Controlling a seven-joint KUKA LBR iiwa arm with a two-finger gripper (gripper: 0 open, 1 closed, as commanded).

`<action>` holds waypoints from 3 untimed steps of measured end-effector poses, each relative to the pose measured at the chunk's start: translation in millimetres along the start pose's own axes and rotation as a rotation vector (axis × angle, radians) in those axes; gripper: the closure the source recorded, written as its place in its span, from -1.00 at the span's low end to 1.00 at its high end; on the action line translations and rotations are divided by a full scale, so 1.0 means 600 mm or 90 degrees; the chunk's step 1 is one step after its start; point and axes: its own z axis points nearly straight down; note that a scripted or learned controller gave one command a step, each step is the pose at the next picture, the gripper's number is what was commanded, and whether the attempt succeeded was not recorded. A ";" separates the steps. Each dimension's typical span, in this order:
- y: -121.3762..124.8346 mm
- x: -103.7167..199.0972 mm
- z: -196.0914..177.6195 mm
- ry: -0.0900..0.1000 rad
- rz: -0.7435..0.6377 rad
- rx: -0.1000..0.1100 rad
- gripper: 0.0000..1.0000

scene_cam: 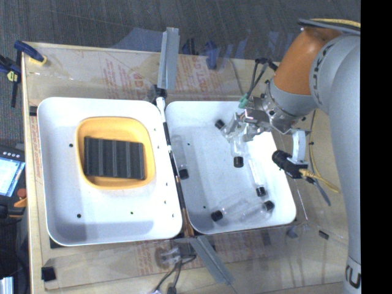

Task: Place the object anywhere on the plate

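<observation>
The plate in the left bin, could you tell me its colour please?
Yellow-orange plate with dark ribbed centre; camera view.

Wooden bench [110,72], pale and covered with clear film printed in faded red. Bore two shallow white bins touching side by side: left bin [55,219] and right bin [202,219]. Carried a grey bar [167,57] upright along the seam behind the bins, blue tape [32,52] at the far left corner, and a grey strut [211,262] slanting near the front edge.
</observation>
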 end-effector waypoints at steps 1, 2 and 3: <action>-0.047 0.043 0.037 -0.001 -0.152 0.002 1.00; -0.029 0.130 0.017 -0.002 -0.194 0.000 1.00; -0.003 0.216 0.003 -0.002 -0.307 -0.002 1.00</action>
